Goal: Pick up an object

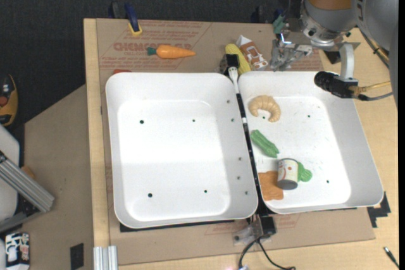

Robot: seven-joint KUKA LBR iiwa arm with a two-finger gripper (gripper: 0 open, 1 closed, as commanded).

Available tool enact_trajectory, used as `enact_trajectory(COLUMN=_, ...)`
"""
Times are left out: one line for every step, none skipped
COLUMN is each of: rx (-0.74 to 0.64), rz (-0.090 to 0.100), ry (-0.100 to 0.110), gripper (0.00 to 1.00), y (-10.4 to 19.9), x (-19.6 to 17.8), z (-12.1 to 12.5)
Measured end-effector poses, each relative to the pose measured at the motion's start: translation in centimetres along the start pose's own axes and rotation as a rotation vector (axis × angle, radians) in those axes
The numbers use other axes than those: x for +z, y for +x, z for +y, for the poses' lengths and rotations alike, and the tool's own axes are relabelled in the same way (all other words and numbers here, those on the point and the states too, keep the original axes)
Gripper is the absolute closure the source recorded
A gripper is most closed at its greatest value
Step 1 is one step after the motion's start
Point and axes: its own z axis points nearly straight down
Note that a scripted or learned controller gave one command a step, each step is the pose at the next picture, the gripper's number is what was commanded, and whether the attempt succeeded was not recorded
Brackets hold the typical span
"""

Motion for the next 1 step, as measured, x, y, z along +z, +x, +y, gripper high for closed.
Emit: enact_trajectory(rx=-0.001, rz=-0.001, ry=-0.003, gripper=1.0, y=0.02, x=-1.04, z=0.07)
